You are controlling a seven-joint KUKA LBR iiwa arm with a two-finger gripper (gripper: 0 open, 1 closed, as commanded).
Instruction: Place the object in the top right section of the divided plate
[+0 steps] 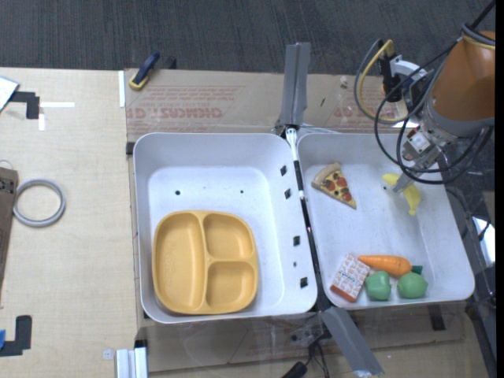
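A pale wooden bench (71, 274) bears two white bins under dark carpet. The left bin (213, 164) holds a yellow divided plate (206, 260) toward six o'clock. In the right bin (441, 282), a pizza slice (337, 184) lies at eleven o'clock; a carrot (384, 264), two green items (394, 285) and a small packet (349, 278) cluster at six. A yellow object (409, 198) sits at two o'clock, partly hidden beneath the gripper (416, 157), whose opening is masked by cables, so its grip cannot be judged.
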